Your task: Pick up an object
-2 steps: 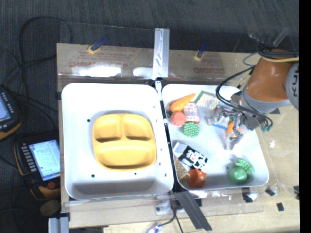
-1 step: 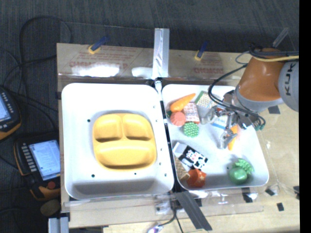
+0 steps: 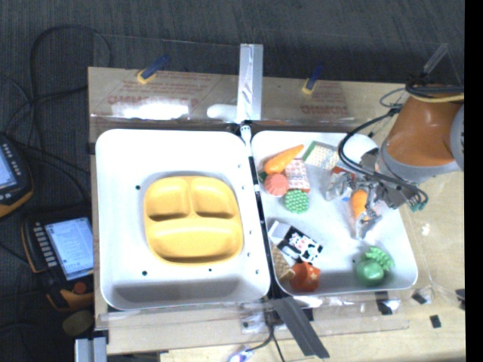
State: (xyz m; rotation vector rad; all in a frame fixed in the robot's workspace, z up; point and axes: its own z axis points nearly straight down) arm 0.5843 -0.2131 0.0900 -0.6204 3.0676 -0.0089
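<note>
**Small orange piece at the fingers in the right bin**

Camera view: the two-finger gripper (image 3: 365,219) hangs over the right white bin (image 3: 400,241), and a small orange carrot-like toy (image 3: 358,200) sits between its fingers, apparently clamped. It looks light, hard plastic and likely slippery; mid-body seems the safest hold.

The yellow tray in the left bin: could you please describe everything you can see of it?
The yellow tray looks like glossy moulded plastic, a rounded rectangle with three shallow compartments: two smaller ones along its far side and one wide one along its near side. It lies flat and right way up on the floor of the left white bin, roughly in the middle and slightly skewed, apart from the walls. Nothing lies in its compartments, and only the bin floor touches it.
</note>
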